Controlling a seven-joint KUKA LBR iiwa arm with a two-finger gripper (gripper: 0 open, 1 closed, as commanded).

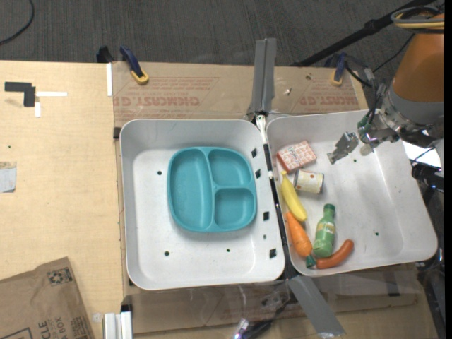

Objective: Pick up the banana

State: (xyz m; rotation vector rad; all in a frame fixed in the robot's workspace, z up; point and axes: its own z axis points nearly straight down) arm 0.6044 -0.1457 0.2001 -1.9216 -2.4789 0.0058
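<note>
Arm (417,69): reaching in from the right, hanging over the right bin's upper part.
Gripper (344,147): hovering over bare bin floor, right of the box; fingers standing narrowly apart, gripping nothing.
Banana (292,198): lying in the right bin (395,210) along its left wall, just below the box and beside the cup, well apart from the gripper.
Box (296,155): sitting near the bin's upper left.
Cup (309,181): lying on its side, just right of the banana.
Carrot (299,234): lying just below the banana.
Bottle (324,231): lying right of the carrot.
Sausage (332,256): lying under the bottle, near the front wall.
Left bin (141,210): holding a teal tray (212,188) with three compartments.
</note>
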